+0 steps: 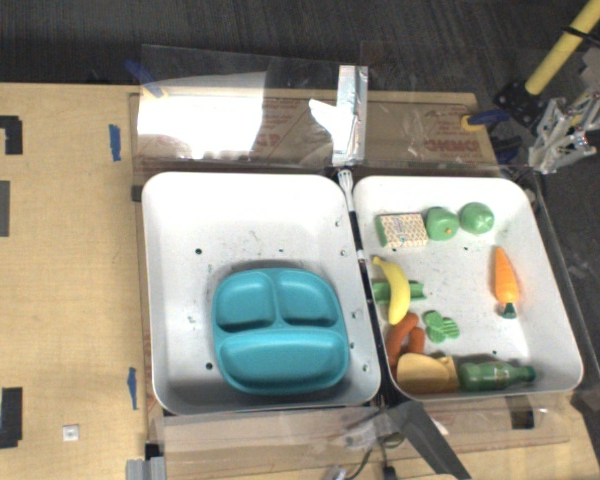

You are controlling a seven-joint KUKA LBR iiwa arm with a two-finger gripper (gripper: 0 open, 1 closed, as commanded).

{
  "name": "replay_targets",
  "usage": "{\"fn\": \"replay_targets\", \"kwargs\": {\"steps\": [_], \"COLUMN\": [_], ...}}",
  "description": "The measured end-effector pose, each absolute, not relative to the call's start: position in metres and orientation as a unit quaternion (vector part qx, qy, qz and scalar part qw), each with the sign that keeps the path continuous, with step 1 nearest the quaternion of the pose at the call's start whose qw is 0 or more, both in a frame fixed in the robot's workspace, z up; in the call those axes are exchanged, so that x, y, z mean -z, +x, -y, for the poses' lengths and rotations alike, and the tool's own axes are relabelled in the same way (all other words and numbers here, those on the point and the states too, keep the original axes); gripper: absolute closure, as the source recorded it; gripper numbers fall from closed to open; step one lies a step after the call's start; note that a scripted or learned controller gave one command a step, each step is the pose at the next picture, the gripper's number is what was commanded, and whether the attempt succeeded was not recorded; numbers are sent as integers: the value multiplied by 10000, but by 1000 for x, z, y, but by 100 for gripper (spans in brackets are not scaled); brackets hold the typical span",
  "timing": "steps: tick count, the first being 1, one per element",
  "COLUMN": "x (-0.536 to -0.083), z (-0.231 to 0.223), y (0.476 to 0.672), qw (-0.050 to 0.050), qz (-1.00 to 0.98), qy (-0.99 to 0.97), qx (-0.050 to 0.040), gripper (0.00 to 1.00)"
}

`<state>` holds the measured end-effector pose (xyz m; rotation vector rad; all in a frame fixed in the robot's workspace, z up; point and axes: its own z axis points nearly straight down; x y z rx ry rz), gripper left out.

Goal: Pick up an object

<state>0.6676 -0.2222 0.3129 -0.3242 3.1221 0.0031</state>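
Note:
The right bin (550,258) holds several toy foods. A patterned block (401,229) and two round green fruits (441,224) (476,218) lie along its far side. An orange carrot (505,278) rests near the right wall. By the left wall a yellow banana (394,286) lies over a green piece (381,292). Nearer the front are a small green piece (440,325), a red-orange pepper (404,336), a tan wedge (426,372) and a green bottle (494,374) lying on its side.
In the left bin (180,218) a teal divided tray (278,328) sits toward the front. A clear plastic sheet (240,118) and a metal bracket (350,108) stand behind the bins. A yellow rod (575,33) and a metal fixture (568,133) are at the top right.

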Motion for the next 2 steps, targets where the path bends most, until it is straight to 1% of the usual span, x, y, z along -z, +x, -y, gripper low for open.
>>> {"fn": "replay_targets", "kwargs": {"steps": [1, 2], "x": [-285, -352], "z": [200, 224], "y": [668, 668], "qw": [19, 78], "qz": [-9928, -9880], "qy": [-1195, -1541], "qx": [-2, 35], "gripper": [100, 100]}}
